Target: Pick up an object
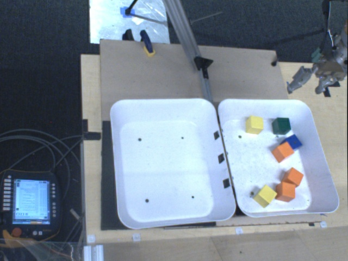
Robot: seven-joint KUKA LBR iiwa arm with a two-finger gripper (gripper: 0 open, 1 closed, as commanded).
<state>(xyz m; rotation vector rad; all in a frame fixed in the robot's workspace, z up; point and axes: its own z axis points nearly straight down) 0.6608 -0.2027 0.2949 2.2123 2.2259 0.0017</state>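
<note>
The right bin (321, 162) holds several small cubes. A yellow cube (254, 125) and a dark green cube (281, 125) sit near its far side. A blue cube (294, 141) touches an orange cube (281, 152) below them. Near the front lie two more orange cubes (293, 175) (285, 192) and a second yellow cube (265, 196). My gripper (310, 86) hangs above the bench beyond the right bin's far right corner, apart from all cubes. It stands open with nothing between its fingers.
The left bin (163, 103) lies beside the right one, joined by black clips (222, 158). A slanted metal pole (185, 26) crosses the back. A teach pendant (30, 203) and cables lie off the bench at left.
</note>
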